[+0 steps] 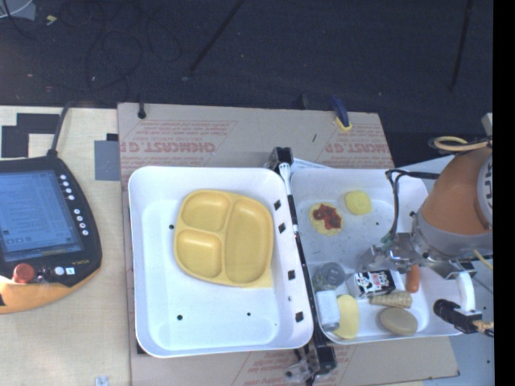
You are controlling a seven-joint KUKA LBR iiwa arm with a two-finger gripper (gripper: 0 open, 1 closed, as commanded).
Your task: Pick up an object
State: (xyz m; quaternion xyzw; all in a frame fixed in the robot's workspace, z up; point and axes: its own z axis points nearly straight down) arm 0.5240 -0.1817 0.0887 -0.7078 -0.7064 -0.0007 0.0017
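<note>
On the bench, two white bins sit side by side: the left bin (153, 320) holds one yellow divided plate (224, 236) with three compartments, lying flat and a little toward the bin's far side. The right bin (378, 185) holds the loose objects, eight that can be counted: one small flat disc with a red topping (327, 218) near the far end, one round yellow piece (358, 203) just beside it, one greyish round lid-like item (328, 277) by the divider, one white block (327, 305) below that, one pale yellow rounded piece (348, 317) touching the white block, one small black-and-white carton (374, 282) in the middle, one tan cone-shaped piece (392, 299) just below the carton, and one beige oval (398, 322) near the bin's near edge. A single orange stick (413, 279) stands just right of the carton. The arm's one gripper (394, 256) hangs low over the right bin, just above the carton and the orange stick; its metal fingers are too cluttered to tell how far apart they stand, and nothing can be seen held between them.
</note>
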